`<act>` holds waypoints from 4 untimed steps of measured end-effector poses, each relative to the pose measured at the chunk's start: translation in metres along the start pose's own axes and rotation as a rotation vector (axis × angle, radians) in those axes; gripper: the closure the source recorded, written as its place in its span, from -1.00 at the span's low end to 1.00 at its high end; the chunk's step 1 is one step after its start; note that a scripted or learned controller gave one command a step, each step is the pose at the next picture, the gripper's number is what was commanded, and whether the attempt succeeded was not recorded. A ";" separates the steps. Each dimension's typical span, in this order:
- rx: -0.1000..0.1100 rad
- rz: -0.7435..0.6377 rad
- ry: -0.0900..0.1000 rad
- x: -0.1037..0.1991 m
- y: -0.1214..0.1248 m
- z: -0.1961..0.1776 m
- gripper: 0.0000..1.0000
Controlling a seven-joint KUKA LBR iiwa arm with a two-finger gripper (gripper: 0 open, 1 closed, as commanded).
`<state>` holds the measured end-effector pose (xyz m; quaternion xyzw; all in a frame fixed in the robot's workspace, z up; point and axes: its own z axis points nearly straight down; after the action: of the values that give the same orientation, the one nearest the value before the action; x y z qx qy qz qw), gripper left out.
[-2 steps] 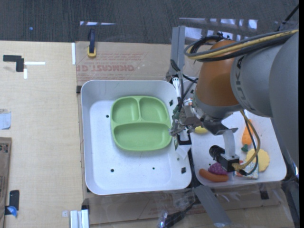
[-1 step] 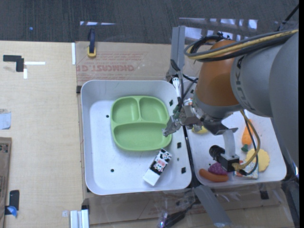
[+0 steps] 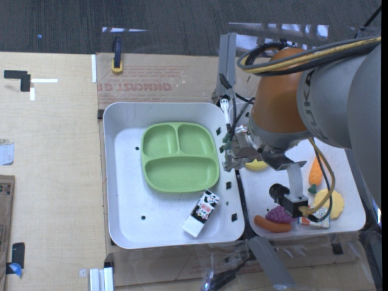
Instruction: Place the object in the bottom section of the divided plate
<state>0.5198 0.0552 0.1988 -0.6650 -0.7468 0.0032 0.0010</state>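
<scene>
Camera view puts the arm point(image 3: 339, 90) in from the right, its orange band point(image 3: 279, 96) hanging over the wall between the two bins. The gripper point(image 3: 237, 151) sits low beneath it, at the left edge of the right bin point(image 3: 354, 190). A small yellow piece point(image 3: 257, 165) lies just beside it. From my seat I read this as a reach into the toy food, since that is where the loose pieces are heaped: purple grapes point(image 3: 279, 213), a red sausage point(image 3: 271, 224), a carrot point(image 3: 315, 171) and a yellow fruit point(image 3: 333, 204).

The green divided plate point(image 3: 180, 156) lies flat in the left bin point(image 3: 121, 180). Its wide bottom section faces the near rim and is bare, so nothing has been delivered yet. A cow-patterned carton point(image 3: 203, 213) lies on its side just below the plate, apart from it (it could equally be the object meant; the task does not say).

The wrist covers the gripper almost wholly, so I cannot tell whether it is released or clenched, or holds anything. The yellow piece is half hidden too, and so is part of the right bin. The wooden surface point(image 3: 48, 162) to the left plays no part.
</scene>
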 end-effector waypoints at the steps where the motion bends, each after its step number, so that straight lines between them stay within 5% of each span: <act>1: -0.002 -0.006 0.001 0.152 -0.026 0.001 1.00; 2: -0.002 0.692 0.001 0.153 0.033 0.105 1.00; 3: 0.104 0.657 -0.006 0.131 0.117 0.108 1.00; 4: -0.004 0.735 0.003 0.134 0.156 -0.041 1.00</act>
<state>0.6592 0.2069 0.2381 -0.8889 -0.4582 0.0009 -0.0007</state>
